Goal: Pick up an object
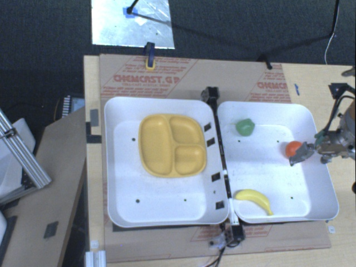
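The banana (254, 199) lay at 6 o'clock in the right bin (320, 166), the green ball (245, 127) at 11, while the gripper (300, 154) reached in at 3 beside the orange-red ball (292, 148), presumably targeting it; couldn't tell if its jaws were open.

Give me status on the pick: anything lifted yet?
Done: the gripper has reached into the right bin, beside the orange-red object. In hand: nothing visibly between its fingers; whether it touches that object is unclear. Left: grasp and lift. The green object and banana lie on the bin floor; the yellow tray sits in the left bin.
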You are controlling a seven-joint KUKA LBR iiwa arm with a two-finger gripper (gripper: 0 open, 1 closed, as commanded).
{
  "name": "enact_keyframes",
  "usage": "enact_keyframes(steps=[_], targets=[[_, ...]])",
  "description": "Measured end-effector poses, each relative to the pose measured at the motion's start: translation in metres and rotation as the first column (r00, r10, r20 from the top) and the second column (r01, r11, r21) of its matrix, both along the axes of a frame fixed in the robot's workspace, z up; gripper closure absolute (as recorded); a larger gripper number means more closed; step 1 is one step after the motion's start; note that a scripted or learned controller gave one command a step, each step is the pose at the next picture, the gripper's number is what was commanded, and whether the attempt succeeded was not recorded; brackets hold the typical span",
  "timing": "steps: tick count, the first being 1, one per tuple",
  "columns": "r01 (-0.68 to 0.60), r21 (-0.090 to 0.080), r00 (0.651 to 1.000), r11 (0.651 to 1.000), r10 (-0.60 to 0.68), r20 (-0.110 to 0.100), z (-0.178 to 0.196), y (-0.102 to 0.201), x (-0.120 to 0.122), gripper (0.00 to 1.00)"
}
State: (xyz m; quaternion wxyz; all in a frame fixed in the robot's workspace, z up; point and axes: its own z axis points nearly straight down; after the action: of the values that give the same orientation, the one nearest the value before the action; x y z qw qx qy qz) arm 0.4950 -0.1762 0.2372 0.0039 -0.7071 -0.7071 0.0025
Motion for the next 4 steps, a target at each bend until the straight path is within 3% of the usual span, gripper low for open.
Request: enact_keyframes(steps=[1,4], targets=[[-0.003,-0.003,1.0,1.0,0.003,0.01,0.005,0.0,0.002,0.0],[0.001,-0.001,1.0,1.0,-0.001,0.008,-0.155,-0.006,0.007,0.0]])
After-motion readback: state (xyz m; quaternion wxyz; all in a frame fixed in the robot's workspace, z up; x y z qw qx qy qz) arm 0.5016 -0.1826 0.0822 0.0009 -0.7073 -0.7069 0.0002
